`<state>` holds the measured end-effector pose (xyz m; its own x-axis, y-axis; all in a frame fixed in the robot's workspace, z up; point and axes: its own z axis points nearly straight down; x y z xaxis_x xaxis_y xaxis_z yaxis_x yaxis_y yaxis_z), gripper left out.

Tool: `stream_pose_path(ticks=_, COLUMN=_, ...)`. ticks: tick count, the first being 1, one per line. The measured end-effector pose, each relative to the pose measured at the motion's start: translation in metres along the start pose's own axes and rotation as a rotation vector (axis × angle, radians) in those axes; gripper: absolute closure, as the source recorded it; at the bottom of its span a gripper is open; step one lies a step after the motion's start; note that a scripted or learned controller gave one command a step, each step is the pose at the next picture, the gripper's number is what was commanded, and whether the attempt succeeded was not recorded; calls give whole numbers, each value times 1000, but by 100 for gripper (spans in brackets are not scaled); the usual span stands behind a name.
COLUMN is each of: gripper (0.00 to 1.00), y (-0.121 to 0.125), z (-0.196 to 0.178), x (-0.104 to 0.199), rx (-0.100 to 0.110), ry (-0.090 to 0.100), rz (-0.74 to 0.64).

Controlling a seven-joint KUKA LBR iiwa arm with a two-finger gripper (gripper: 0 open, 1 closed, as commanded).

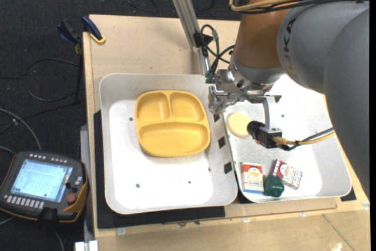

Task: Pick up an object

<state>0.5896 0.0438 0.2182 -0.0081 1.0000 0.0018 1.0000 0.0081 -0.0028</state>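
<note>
I see the claw [218, 104] low over the right bin [329, 126] near the table's middle, beside a pale round disc [238, 124]; I cannot tell its opening state.

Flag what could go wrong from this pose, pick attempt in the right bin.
1. The tool sits over the divider between the bins, beside the pale round disc, not over it; a straight descent may hit the rim.
2. The hanging cable and black connector lie next to the disc and could snag or push it.
3. The two small boxes and green object are clustered, inviting a double grab.
</note>
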Motion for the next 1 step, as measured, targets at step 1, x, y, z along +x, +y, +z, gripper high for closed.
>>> stream_pose_path(ticks=1, gripper=100, y=-9, z=-10, x=49, rx=-3, ry=0, rz=0)
